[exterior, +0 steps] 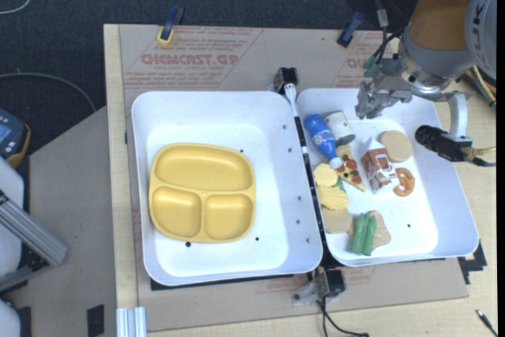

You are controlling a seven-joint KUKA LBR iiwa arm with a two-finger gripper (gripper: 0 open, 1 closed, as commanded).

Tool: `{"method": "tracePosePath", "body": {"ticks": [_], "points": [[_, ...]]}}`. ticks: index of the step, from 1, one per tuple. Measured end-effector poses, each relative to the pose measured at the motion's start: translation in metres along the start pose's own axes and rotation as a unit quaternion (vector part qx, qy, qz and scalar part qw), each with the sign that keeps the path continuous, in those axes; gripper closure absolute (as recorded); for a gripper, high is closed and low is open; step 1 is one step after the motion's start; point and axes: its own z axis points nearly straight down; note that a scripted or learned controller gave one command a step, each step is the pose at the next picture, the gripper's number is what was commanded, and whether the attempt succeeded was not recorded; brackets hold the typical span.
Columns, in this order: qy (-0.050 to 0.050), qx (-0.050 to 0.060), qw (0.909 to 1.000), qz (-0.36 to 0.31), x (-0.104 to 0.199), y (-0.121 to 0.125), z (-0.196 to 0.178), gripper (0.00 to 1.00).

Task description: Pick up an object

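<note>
The right white bin [442, 213] holds several small toy foods: a blue bottle [319, 134], a white cup [338, 123], a tan round cookie [395, 146], a red and white carton [378, 170], a pretzel [405, 183], yellow chips [328, 187], and a green piece on bread [365, 234]. My gripper [368, 108] hangs over the bin's far edge, just right of the white cup and above the cookie. Nothing shows between its fingers.
The left white bin [150, 114] holds a yellow divided tray [203, 191]. A black cylinder [442, 143] juts over the right bin's right side. Clamps sit at the bench's back edge [167, 28]. A black connector [285, 79] stands between the bins.
</note>
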Motion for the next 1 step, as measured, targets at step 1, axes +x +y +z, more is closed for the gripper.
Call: {"method": "tracePosePath", "body": {"ticks": [1], "points": [[0.000, 0.001, 1.0000, 0.000, 0.0416, 0.0343, 0.0172, 1.00]]}}
